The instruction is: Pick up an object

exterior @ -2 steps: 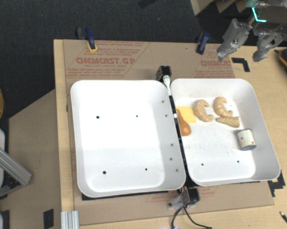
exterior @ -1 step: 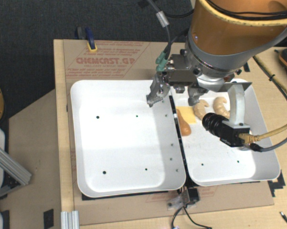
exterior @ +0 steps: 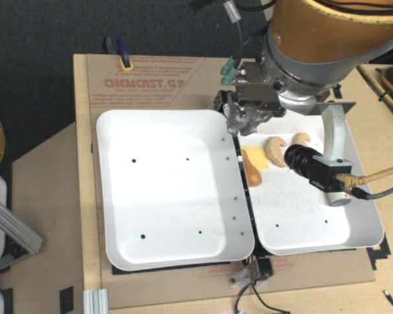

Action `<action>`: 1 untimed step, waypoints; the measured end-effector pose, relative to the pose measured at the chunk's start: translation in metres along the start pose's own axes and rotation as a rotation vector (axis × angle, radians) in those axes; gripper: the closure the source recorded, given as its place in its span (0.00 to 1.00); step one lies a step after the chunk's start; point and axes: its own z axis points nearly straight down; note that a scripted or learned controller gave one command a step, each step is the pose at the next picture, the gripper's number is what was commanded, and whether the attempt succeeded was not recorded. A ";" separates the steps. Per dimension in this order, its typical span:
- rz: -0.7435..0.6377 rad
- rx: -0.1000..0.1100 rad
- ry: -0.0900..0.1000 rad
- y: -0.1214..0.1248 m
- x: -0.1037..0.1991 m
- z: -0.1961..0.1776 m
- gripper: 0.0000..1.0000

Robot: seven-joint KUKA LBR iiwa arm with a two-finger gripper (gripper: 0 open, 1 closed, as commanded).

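Two bins (exterior: 163,195): side by side
Right bin (exterior: 301,221): sausage (exterior: 252,171), cheese (exterior: 259,156), pale lumps (exterior: 274,150)
Hand (exterior: 243,124): over its far corner; grip impossible to tell

Dull grey gripper (exterior: 239,127) under an orange band (exterior: 340,18). Close beside it: a yellow slab (exterior: 258,157), an orange-brown sausage (exterior: 252,173) and two pale tan lumps (exterior: 274,150) — all on a white bin (exterior: 301,231) speckled with a few black dots. Beyond the gripper the desk (exterior: 150,84) is tan, lettered in red.

Red print "CHEMCAST GP" on the brown board (exterior: 183,70), smaller red lines beneath too small to read
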 end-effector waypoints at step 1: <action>-0.006 0.016 -0.004 -0.001 0.062 0.109 1.00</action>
